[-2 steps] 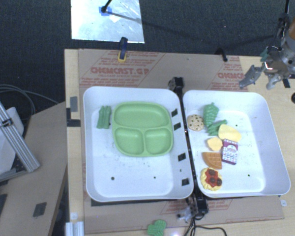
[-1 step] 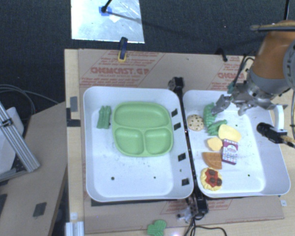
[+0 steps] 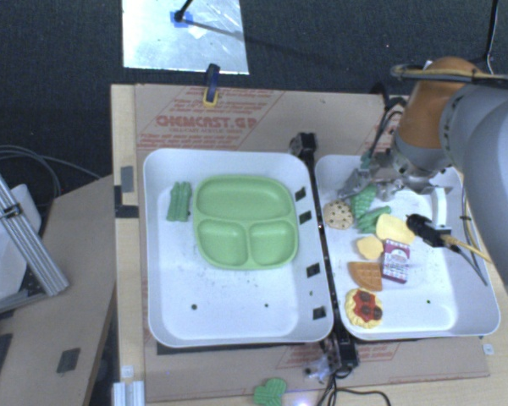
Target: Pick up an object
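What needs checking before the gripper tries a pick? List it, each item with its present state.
1. Gripper over the right bin: ok, it sits low at the bin's upper left part.
2. Target under it: ok, green toy and cookie lie just below it.
3. Finger state: cannot tell.
4. Anything held between the fingers: cannot tell, the wrist hides them.
5. Room around the target: not ok, green toy, cookie and yellow piece lie crowded together.
6. Left bin out of the arm's way: ok, green tray lies apart from the arm.
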